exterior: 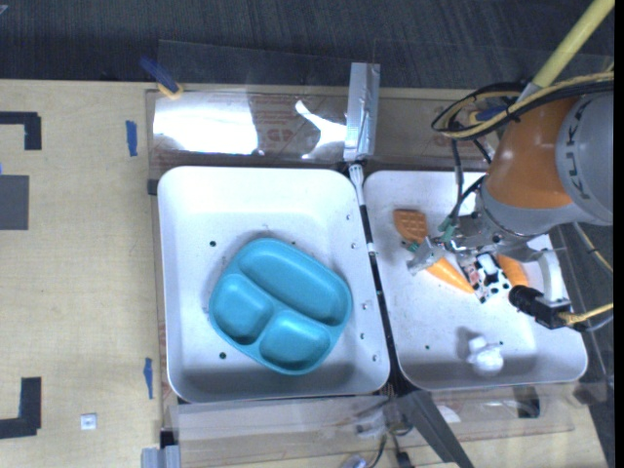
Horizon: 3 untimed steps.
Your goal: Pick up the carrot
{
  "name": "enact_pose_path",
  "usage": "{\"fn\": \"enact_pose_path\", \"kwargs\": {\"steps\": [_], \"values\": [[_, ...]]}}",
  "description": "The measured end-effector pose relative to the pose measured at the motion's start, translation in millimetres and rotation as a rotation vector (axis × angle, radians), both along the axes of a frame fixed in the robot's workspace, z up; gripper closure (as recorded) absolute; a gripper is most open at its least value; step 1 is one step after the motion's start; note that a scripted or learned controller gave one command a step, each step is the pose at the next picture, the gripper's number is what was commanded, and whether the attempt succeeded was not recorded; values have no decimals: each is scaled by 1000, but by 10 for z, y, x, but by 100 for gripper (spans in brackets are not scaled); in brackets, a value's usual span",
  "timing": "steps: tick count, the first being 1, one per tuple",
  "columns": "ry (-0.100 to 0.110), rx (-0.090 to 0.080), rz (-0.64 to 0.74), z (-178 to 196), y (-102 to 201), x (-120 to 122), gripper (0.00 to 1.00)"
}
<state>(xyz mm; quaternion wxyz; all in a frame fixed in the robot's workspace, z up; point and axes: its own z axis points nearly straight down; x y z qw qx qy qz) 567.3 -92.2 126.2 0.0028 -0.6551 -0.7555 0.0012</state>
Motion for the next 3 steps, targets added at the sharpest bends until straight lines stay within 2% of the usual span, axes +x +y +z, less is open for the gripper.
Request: {"fn": "enact_pose_path", "kwargs": {"steps": [1,2,3], "values": [[-10,-1,65,-386,-105,125,0],[-17,-3,65,-269,-106,147,100],[-14,-1,177,623,489,1000,100]]}}
